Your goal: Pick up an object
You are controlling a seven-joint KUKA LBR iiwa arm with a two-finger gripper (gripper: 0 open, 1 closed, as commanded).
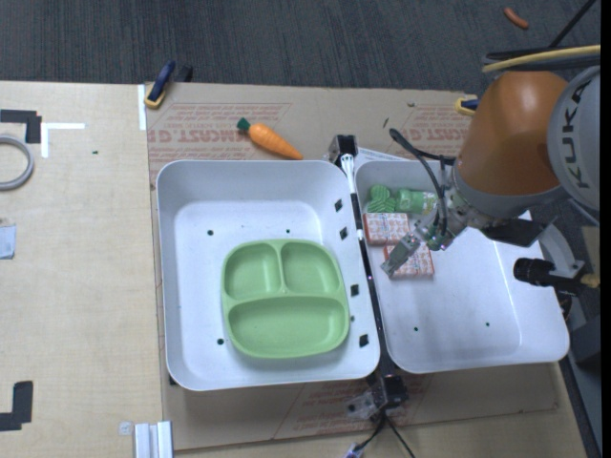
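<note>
Bench top with two white bins, a cardboard sheet and a few loose things.

The wooden bench carries a brown printed cardboard sheet, and on that sheet sit the left bin and the right bin, side by side and touching along their inner edges, with black clips along the seam. A toy carrot lies on the cardboard just behind the left bin. A blue and yellow clamp grips the sheet's far left corner. On the bare wood to the left lie a roll of tape, black tape marks and a white tape strip.
</note>
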